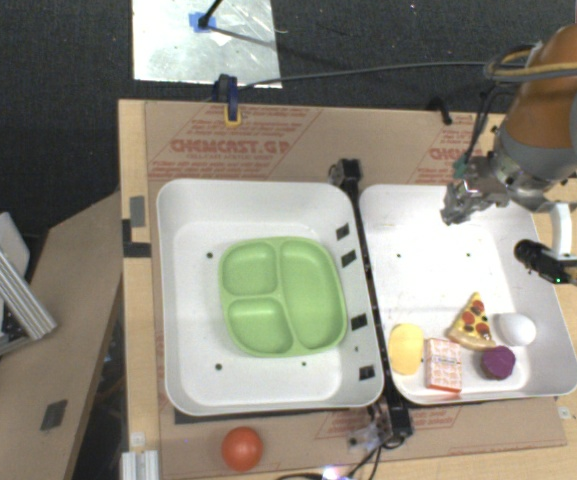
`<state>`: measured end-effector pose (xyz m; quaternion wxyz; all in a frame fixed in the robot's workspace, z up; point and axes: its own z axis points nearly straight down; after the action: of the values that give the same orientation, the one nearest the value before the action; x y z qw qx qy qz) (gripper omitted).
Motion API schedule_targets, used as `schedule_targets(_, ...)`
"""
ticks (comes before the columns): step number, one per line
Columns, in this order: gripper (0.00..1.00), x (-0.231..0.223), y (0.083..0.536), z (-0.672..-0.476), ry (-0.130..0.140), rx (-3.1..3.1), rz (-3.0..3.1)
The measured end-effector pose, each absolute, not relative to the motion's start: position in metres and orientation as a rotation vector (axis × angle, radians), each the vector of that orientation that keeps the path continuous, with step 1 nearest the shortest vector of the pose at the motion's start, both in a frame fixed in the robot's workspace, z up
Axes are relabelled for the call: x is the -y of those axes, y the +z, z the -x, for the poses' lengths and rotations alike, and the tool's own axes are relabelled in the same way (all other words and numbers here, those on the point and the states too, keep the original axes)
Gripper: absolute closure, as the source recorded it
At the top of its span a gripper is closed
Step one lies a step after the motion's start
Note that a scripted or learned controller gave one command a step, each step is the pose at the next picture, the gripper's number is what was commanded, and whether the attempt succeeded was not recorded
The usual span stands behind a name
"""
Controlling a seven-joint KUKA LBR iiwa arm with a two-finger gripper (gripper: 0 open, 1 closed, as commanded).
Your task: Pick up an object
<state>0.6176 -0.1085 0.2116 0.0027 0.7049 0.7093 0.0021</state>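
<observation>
The right bin (418,268) holds several small things along its near edge: a yellow oval piece (405,347), a red and white packet (443,364), a pizza slice (471,323), a purple ball (498,362) and a white egg shape (514,328). My gripper (459,206) hangs over the far part of this bin, well above and behind those things, with nothing visible between its fingers. I cannot make out whether it is open or shut.
The left bin (183,268) holds a green divided plate (281,296). An orange ball (241,447) lies on the bench in front of the left bin. A black clip (347,173) sits where the bins meet at the back. The arm's orange band (558,78) is at the right.
</observation>
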Motion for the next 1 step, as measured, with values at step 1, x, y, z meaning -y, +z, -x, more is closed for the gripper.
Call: schedule_targets(1,1.0,0.1096,0.2752,-0.6141,0.007,-2.224,-2.21)
